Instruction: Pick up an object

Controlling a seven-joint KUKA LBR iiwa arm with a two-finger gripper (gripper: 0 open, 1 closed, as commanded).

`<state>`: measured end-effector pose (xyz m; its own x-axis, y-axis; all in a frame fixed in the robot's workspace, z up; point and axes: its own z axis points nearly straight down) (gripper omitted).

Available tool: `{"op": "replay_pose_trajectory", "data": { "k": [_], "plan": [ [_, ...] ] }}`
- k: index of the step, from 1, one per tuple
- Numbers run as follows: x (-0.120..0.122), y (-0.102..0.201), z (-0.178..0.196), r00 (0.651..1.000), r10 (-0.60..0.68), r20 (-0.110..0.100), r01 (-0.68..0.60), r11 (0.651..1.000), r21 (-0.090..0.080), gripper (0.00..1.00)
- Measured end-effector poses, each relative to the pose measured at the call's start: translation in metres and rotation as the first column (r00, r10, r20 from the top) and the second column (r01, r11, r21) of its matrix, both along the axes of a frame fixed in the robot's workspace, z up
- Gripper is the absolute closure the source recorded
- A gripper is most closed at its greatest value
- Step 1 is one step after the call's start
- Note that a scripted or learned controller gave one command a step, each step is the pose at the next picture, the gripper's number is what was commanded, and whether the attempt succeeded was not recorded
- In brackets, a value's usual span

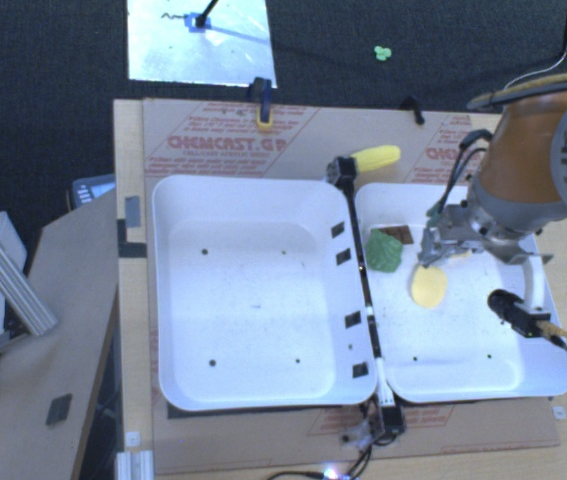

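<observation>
We see a tan bench against dark carpet, with a cardboard sheet under two shallow white bins. The left bin shows only its bare floor and a few dark specks. The right bin holds the objects, all crowded into its far-left corner near the divider between the bins.

The arm comes in from the right, orange band over the grey wrist, and the gripper sits low over the right bin. We cannot tell how its jaws stand; the tip is small and blurred against the white floor. Its tip is right at the upper edge of the yellow oval object, touching or just above it, we cannot tell which. Nothing is visibly clamped in it.

The yellow oval object lies flat on the bin floor, mid-bin. Just left of it a green lumpy object sits close to the divider, with a brown flat object touching it at the far side. A black cylindrical part on the arm's side hangs over the bin to the right of the yellow object.

Outside the bins, a yellow-handled tool lies on the cardboard at the far rim between both bins. A silvery plate lies on the carpet beyond the bench.

Open room: the near half of the right bin is bare floor, and so is the strip along its right rim. The green and brown objects are tight against the divider wall.
</observation>
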<state>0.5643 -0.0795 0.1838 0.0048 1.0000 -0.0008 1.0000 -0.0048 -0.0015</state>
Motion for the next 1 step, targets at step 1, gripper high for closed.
{"op": "replay_pose_trajectory", "data": {
  "k": [1],
  "plan": [
    [0.0052,0.0481,0.0007,1.000,0.012,0.004,-0.012,1.000,0.002,1.00]
  ]
}}
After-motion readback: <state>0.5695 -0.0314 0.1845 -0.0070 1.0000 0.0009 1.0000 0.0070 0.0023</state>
